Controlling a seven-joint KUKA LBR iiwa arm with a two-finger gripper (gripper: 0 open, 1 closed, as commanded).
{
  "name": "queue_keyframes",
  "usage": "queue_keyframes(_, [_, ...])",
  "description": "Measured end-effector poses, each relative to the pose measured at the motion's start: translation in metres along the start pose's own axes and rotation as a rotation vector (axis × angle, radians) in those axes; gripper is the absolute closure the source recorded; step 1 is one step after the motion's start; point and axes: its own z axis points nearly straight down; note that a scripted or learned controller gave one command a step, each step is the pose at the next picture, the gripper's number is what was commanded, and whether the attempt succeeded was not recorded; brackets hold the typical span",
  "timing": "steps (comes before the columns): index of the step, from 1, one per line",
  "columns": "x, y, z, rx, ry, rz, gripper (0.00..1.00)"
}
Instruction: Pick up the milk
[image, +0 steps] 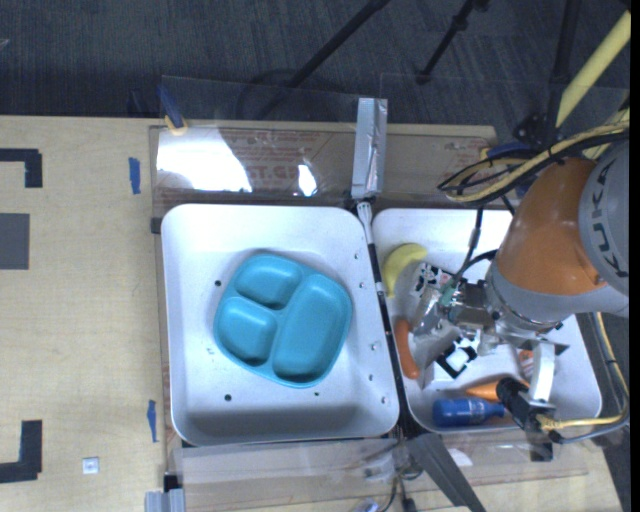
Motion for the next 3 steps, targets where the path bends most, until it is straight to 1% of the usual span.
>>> queue_keyframes(1, [-0.061, 0.022, 0.077, -0.001, 0.0, -0.035, 0.0])
queue_keyframes(2, [-0.061, 0.024, 0.066, -0.006, 0.001, -0.033, 1.0])
queue_keyframes(3, [-0.001, 0.023, -0.018, -0.001, 0.0, 0.056, 1.0])
